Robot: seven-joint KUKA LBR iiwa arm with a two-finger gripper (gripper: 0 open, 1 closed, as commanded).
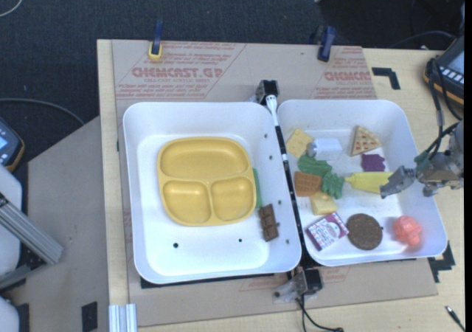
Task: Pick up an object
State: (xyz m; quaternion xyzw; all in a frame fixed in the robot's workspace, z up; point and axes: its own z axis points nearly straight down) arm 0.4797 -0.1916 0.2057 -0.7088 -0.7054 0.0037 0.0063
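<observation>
Small toy food pieces scattered in right bin [398, 113]: pale yellow cheese block [299, 142] at upper left, white block [327, 148] just beside it, waffle-patterned triangular wedge [363, 141] at upper right, purple piece [372, 162] below that. Green leafy piece [319, 172] near middle, touching an orange-brown square [307, 184]. Yellow banana-like piece [366, 181] lying flat toward the right. Along the near side: red-and-white packet [326, 231], round brown cookie [364, 231], pink-orange lump [407, 230]. In left bin [140, 175]: yellow three-compartment plate [206, 179], brown chocolate bar [268, 222] by lower right.
</observation>
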